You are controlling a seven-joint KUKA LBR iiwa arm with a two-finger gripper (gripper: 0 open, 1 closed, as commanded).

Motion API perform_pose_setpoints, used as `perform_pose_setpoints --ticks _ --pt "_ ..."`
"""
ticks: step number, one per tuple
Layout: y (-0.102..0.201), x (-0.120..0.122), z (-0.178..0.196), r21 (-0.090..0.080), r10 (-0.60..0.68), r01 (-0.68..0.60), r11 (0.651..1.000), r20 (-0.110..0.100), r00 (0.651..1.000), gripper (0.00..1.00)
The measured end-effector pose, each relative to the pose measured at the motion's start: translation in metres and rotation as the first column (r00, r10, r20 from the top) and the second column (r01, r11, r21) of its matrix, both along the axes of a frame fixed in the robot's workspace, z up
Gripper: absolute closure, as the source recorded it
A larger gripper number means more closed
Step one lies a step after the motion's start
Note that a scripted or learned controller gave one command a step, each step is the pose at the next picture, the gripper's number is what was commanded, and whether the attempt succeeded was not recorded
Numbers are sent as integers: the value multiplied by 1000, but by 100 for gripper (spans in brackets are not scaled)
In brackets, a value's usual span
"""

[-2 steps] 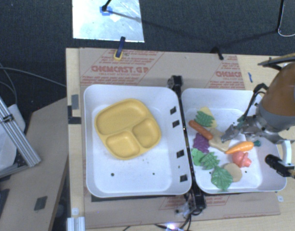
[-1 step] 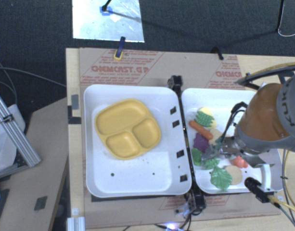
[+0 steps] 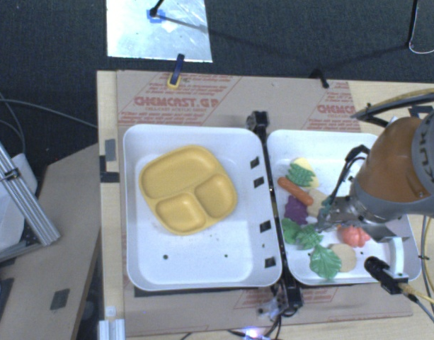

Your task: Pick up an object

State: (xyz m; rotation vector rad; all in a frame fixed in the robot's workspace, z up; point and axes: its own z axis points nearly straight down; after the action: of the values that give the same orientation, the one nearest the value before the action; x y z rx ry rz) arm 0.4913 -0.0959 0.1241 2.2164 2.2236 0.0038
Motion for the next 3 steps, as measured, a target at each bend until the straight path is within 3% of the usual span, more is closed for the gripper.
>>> perform_pose_setpoints --ticks 1,2,3 --pt "12 -1 -32 2 -2 2 1000 4 1000 100" --pt "69 14 66 1 8 -8 1000 9 1000 100" --pt "82 108 82 -1 5 -5 1000 8 1000 100"
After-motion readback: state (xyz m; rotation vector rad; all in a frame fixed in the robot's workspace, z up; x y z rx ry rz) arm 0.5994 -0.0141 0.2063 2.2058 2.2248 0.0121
